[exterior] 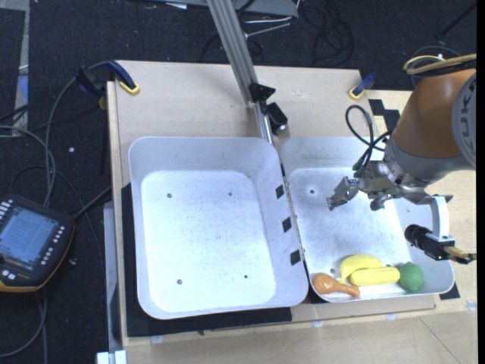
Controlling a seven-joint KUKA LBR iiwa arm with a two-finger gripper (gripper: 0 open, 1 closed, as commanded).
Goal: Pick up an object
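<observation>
A yellow banana-shaped toy (367, 270) lies at the near edge of the right bin (318, 182), with an orange spoon-like piece (333, 284) touching its left end and a green ball (411, 277) just beside its right end. Above the banana toy, well apart from it, the gripper (355, 191) hangs over the right bin's floor, holding nothing. The left bin (151, 158) sits alongside.

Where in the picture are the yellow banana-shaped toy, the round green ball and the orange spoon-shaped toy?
yellow banana-shaped toy (369, 271), camera view, middle of its body.
round green ball (412, 277), camera view, its centre.
orange spoon-shaped toy (328, 283), camera view, its rounded wide end.
</observation>
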